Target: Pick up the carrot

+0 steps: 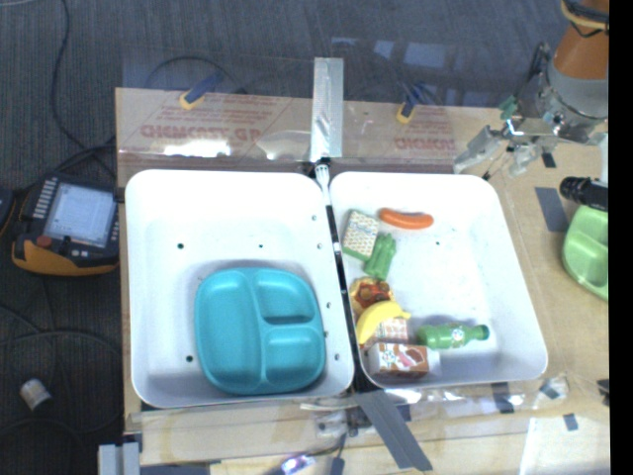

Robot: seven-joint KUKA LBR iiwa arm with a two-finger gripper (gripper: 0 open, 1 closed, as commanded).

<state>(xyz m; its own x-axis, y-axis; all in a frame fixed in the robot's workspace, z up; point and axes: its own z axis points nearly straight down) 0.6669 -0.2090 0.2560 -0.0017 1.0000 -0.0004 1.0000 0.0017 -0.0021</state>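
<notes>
**Arm parked above the right bin, carrot lying at the far end**

Dark grey carpet surrounds the bench (554,295), a pale wooden top that bears two shallow white bins side by side; a cardboard sheet (227,127) with red lettering lies behind them, and a metal strip (327,107) stands upright at the seam between the bins; on the floor to the left sits a handheld control pendant (67,224) with a lit screen, cables trailing around it.

Left bin (158,216) holds a teal divided plate (260,330), resting toward the near side; right bin (465,265) holds the clutter; the carrot (406,220), orange and slim, lies on its side near the far wall, apart from the other pieces; just below and to its left are a pale waffle-patterned block (360,234) and a green vegetable-like piece (381,255), touching each other; nearer the camera, along the inner wall, sit a small brown and red item (370,292), a banana (379,320), a green bottle (450,335) lying flat, and a brown packet (399,359), all crowded together in the near-left corner.

Beyond the far-right corner of the right bin hovers the gripper (501,153), outside the bin's wall and well apart from the carrot; its two fingers stand spread apart with nothing between them; the orange band of the arm shows at the upper right; a light green object (586,250) rests on the bench at the right edge.
</notes>
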